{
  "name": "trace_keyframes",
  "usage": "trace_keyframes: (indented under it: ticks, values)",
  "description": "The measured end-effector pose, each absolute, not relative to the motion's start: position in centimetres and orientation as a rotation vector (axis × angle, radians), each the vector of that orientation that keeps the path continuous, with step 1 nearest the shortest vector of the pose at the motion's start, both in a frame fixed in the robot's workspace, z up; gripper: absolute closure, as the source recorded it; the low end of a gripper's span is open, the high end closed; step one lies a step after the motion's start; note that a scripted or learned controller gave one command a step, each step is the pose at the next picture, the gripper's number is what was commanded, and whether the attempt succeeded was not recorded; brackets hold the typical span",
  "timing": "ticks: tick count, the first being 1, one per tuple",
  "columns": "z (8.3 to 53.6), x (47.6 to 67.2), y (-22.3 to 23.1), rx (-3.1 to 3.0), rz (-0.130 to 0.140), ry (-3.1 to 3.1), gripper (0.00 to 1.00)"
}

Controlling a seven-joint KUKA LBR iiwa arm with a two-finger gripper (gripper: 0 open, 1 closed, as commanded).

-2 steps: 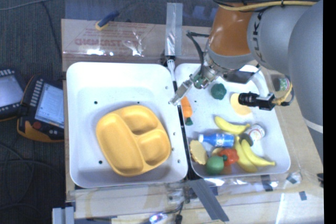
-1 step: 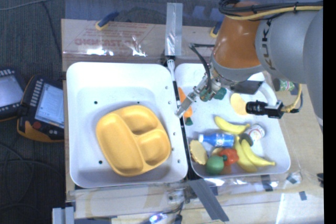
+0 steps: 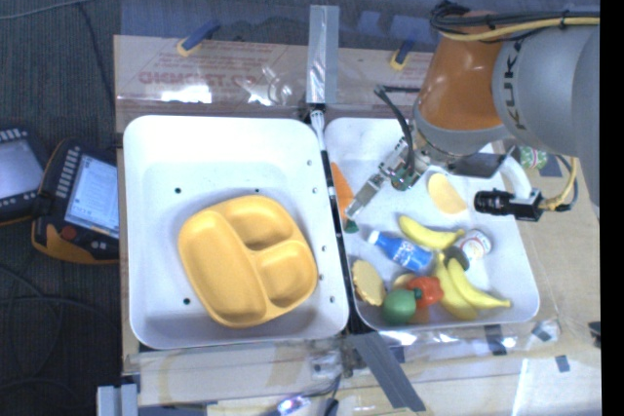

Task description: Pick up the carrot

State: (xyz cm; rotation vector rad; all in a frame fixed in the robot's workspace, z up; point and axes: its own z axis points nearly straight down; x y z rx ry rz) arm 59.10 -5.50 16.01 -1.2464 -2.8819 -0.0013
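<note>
You have the grey arm with its orange band [image 3: 466,83] reaching in from the right over the right-hand shallow white bin [image 3: 517,253], its end effector [image 3: 363,200] angled down toward that bin's left wall; whether it is spread or pressed together you cannot tell from this slant. The slim orange carrot [image 3: 340,182] lies along that left wall, just beside the end effector tip, and nothing shows it being gripped. Lower in the same bin you see a blue and white bottle [image 3: 401,250], two yellow bananas [image 3: 429,233], a pale lemon-yellow piece [image 3: 447,194] and a green round fruit [image 3: 399,306]. The left-hand white bin [image 3: 156,151] holds a yellow divided plastic tray [image 3: 248,255].
</note>
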Motion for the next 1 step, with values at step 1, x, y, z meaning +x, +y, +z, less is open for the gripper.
trace_keyframes:
  ticks: [1]
  values:
    - [8.97,60.10,-10.02,-0.731,-0.007,-3.064,0.00]
